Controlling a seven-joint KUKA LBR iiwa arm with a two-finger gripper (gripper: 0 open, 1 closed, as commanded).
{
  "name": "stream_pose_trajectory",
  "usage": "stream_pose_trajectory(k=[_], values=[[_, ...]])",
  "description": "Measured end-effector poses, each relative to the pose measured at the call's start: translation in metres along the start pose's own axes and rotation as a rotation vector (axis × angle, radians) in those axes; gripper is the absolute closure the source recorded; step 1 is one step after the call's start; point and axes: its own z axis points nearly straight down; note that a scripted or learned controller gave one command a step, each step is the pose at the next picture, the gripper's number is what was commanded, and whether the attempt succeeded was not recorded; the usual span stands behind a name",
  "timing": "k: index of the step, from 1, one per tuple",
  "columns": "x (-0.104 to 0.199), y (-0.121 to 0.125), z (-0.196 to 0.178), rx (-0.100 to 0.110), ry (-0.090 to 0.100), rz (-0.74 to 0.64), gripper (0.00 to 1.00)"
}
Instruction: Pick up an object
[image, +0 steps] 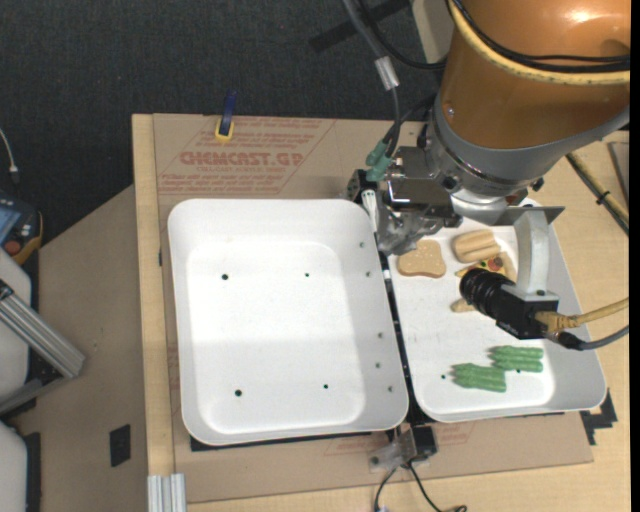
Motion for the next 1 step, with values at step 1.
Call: stream_pose_trajectory(k=[1], values=[[0.0571, -0.0010, -0.0468, -0.016, 0.009, -0.018, 1.00]])
